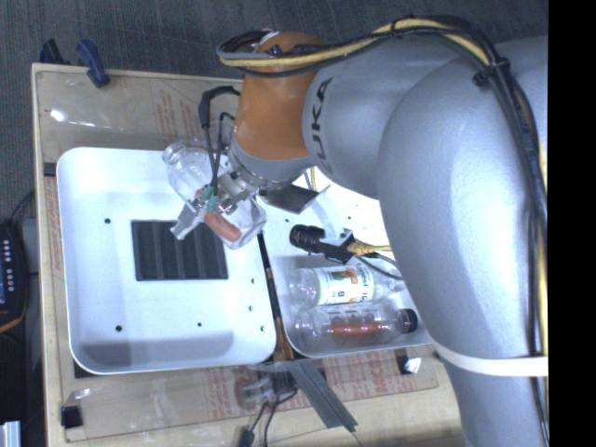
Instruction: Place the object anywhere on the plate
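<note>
A clear plastic bottle (pixel 207 196) with an orange-red band inside hangs tilted over the left white bin (pixel 84 250), near that bin's upper right corner (its rounded end points up and left). The dark ribbed rectangular plate (pixel 180 250) lies flat in the bin's middle, just below the bottle.

Scene is lit brightly from above. Left bin (pixel 84 250) is nearly blown out, w/ glare also seen at the right bin (pixel 368 214) beside the arm (pixel 447 194). Soft shadow is cast along left bin's lower edge. Pic is grainy, slightly soft throughout.
</note>
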`<action>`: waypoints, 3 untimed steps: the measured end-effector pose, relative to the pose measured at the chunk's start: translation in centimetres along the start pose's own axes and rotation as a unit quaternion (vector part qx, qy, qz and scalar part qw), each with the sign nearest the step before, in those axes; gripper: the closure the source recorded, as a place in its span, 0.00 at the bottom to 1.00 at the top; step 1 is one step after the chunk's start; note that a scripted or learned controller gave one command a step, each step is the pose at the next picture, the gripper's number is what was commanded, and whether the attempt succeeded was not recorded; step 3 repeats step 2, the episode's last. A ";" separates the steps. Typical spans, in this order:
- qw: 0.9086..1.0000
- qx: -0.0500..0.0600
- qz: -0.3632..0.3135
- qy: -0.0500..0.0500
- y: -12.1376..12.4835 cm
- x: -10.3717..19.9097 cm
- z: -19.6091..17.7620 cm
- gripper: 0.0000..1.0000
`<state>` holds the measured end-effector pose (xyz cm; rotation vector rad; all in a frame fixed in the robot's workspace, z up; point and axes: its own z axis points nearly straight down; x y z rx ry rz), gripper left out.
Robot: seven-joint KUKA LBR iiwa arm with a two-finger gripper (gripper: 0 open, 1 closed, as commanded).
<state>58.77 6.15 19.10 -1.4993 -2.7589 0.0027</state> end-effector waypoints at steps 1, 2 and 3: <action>1.000 0.000 0.000 0.000 0.0 0.0 0.0 0.00; 1.000 0.000 0.000 0.000 0.0 0.0 0.0 0.00; 1.000 0.000 0.000 0.000 0.0 0.0 0.0 0.00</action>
